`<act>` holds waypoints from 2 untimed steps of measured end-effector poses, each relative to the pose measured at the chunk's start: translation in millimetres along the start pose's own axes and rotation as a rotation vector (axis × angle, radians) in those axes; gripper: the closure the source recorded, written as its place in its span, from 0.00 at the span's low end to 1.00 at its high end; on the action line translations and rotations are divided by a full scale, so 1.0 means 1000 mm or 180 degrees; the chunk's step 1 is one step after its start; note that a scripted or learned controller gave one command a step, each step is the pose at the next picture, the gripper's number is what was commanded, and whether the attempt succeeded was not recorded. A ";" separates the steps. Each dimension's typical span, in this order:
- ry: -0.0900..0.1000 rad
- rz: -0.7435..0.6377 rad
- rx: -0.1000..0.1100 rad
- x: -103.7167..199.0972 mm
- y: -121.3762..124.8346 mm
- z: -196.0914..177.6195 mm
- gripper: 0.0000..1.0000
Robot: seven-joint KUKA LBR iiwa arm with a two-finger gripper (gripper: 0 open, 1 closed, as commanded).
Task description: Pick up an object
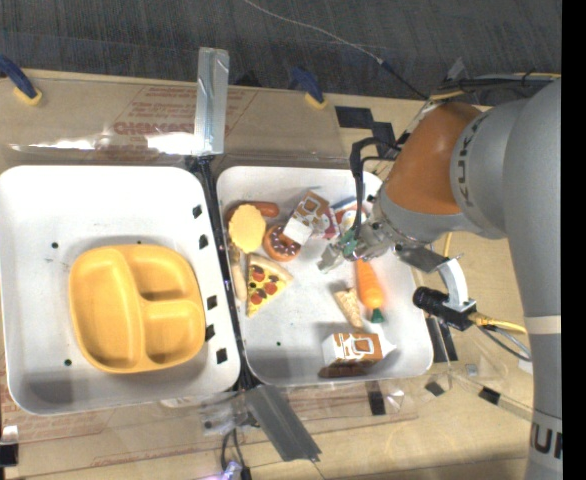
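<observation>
The right bin (303,323) holds several toy foods. An orange carrot (371,286) lies right of centre, with a beige bread piece (349,309) beside it. A pizza slice (263,284), a chocolate donut (280,243), a yellow round bun (245,228) and a sausage (264,209) sit at the bin's left. A small carton (310,211) lies near the back, and a brown and white carton (355,348) at the front. My gripper (341,251) is low in the bin, just above the carrot's upper end and right of the donut. Nothing shows held in it.
The left bin (33,208) holds a yellow divided plate (136,306). The grey arm with its orange band (428,168) covers the right bin's far right corner. A black fitting with a cable (443,306) sits at that bin's right rim.
</observation>
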State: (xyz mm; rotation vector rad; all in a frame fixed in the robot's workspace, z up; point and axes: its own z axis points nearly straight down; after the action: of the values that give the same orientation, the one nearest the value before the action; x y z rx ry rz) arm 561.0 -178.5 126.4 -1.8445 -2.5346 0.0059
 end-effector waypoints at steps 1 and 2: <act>-0.0010 0.0884 -0.0026 -0.004 0.035 -0.058 1.00; -0.0008 0.0885 -0.0021 -0.004 0.035 -0.057 0.00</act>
State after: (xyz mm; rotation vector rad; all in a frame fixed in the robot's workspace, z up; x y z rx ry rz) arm 595.7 -171.6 183.3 -2.1824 -2.2592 0.0010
